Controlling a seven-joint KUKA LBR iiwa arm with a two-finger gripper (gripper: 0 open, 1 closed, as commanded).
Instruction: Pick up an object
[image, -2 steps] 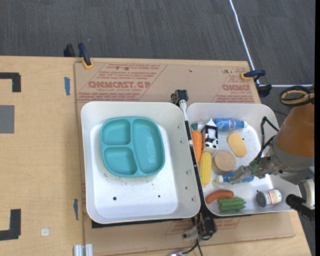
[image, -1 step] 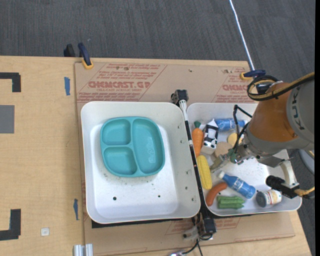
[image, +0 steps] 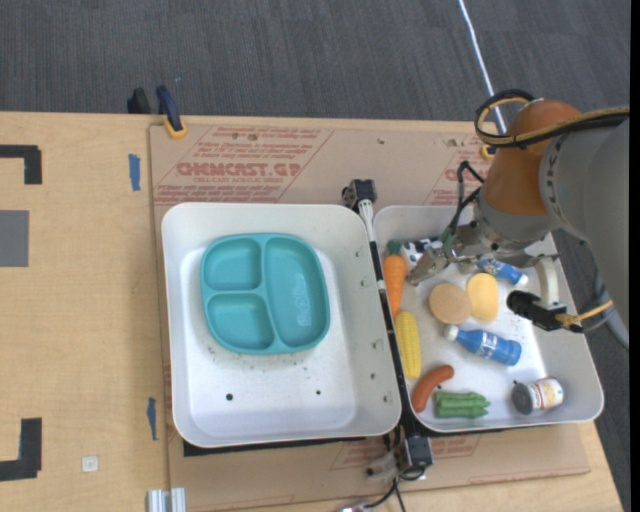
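Nearest the camera, along the right-hand shallow white bin's (image: 585, 385) lower rim, lie a green ridged toy vegetable (image: 461, 404), a small jar with a dark lid and red-and-white label (image: 537, 396) at its 3 o'clock, and a red-brown toy sausage (image: 432, 386) at its 10 o'clock, tilted. Above the sausage a yellow toy corn cob (image: 408, 342) lies lengthwise just beside the bin's left wall, and an orange toy carrot (image: 394, 281) sits at the cob's 12 o'clock. A blue plastic bottle with a white label (image: 489, 345) rests on its side near the bin's middle. At its 11 o'clock a tan round toy bun (image: 450, 303) touches a yellow oval toy lemon (image: 482, 296).

Reaching in from 3 o'clock, the grey arm with its orange band (image: 520, 170) holds the metal two-finger gripper (image: 432, 257) low over the bin's upper left part, just at the bun's 11 o'clock and beside the carrot's top. I cannot tell how far its fingers are parted, nor whether anything sits between them.

At 9 o'clock, the left-hand white bin (image: 190, 400) holds a teal three-compartment plastic plate (image: 266, 293).
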